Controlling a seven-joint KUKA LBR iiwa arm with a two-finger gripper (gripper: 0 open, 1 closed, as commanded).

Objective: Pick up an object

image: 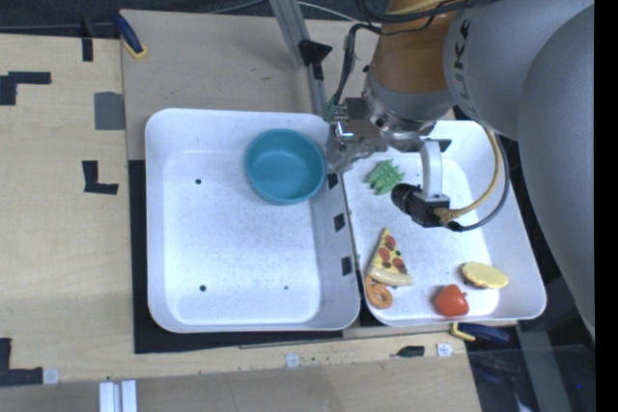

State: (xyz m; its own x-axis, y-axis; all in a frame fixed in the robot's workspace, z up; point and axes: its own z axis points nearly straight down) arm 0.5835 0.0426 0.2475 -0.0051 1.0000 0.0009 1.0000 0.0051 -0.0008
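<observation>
- The claw is being held over the divider between bins, beside the blue bowl.
- Its spread cannot be told, being hidden beneath the wrist.
- The green toy is being partly covered.

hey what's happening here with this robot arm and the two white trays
A grey and orange robot arm reaches in from the right, its tool low over the divide between the two white bins, beside a blue bowl in the left bin. The right bin holds a green toy, a pizza slice, a red tomato-like piece and a yellow piece. I can't see anything held in the tool.
</observation>
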